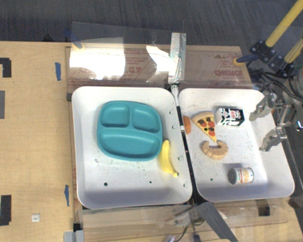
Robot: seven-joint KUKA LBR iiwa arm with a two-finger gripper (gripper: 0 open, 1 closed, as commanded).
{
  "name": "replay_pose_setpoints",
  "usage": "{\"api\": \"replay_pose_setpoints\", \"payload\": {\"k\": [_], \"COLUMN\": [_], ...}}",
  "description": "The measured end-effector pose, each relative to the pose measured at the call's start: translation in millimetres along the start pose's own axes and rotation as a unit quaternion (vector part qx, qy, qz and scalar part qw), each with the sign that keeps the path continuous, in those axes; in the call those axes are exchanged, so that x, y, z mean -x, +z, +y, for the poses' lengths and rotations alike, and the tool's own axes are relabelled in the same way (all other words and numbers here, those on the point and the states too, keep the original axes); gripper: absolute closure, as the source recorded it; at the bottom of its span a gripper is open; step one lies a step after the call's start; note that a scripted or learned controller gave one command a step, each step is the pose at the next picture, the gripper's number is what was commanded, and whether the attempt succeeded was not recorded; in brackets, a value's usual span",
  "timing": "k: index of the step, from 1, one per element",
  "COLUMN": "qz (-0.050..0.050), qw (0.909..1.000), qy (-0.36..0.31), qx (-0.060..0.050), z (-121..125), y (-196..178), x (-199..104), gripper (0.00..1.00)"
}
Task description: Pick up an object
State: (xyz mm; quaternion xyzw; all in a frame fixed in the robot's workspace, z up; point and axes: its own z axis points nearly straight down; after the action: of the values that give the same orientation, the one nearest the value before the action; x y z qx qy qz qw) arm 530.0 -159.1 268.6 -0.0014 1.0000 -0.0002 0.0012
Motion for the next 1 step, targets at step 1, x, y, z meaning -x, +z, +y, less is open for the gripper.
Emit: {"api": "replay_pose_setpoints", "payload": {"k": [1], "qz": [-0.003], "qw": [0.9939], "qy": [-0.11], "qx": [0.0], "z": [-5.4], "y": [172.9], "x": [18.7], "gripper": [0.0]}}
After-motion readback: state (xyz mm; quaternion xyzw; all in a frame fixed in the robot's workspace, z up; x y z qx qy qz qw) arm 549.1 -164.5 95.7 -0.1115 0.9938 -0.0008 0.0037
